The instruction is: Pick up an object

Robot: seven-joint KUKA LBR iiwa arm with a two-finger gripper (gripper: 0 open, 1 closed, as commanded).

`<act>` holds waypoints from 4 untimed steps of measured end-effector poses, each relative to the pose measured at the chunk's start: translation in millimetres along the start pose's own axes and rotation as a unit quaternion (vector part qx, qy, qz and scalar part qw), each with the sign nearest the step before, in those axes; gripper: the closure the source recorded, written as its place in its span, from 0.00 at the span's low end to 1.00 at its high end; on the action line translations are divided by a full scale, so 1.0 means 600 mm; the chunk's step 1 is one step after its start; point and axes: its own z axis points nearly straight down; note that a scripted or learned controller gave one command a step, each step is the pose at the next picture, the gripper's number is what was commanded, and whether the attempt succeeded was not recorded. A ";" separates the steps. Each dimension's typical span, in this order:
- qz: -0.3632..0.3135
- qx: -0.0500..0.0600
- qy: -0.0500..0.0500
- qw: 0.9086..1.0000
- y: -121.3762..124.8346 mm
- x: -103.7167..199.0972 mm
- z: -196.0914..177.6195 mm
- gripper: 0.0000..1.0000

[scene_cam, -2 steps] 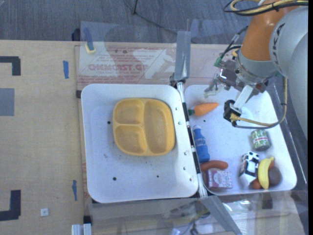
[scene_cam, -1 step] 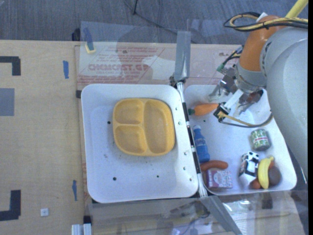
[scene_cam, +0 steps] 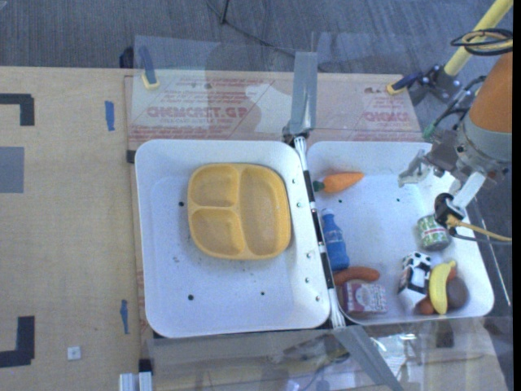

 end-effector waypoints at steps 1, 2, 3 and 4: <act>-0.005 -0.001 0.000 1.000 0.096 0.069 0.100 0.00; -0.062 -0.003 -0.004 0.998 0.060 0.129 0.143 0.00; -0.063 -0.004 -0.001 0.998 0.060 0.134 0.125 1.00; -0.002 -0.001 0.000 1.000 0.006 0.226 -0.133 1.00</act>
